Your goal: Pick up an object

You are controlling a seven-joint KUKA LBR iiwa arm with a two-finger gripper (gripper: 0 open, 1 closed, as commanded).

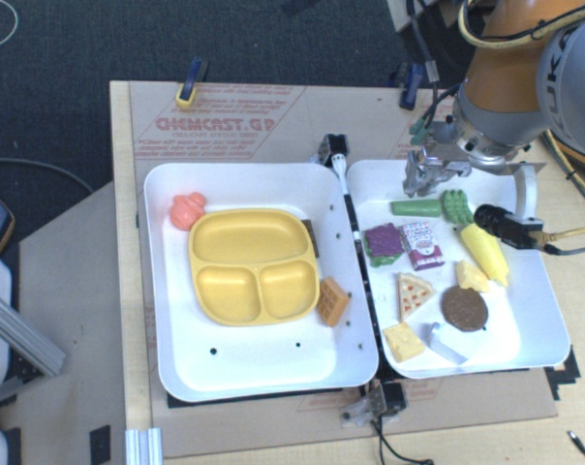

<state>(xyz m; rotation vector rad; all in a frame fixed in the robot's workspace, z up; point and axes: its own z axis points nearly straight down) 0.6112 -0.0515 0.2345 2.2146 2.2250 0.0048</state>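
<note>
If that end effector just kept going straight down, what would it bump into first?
Probably the green toy vegetable, lying right beneath the end effector in the right bin. Depth is hard to judge from this slanted view.

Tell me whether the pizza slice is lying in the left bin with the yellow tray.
No: the pizza slice lies in the right bin, among the other toy foods, while the yellow tray sits in the left bin.

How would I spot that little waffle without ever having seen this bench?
Find the left bin, the one that holds the big yellow tray. The waffle leans at that tray's right edge. It is the small golden-brown square with a grid pattern; the pink toy in that bin is rounded.
</note>
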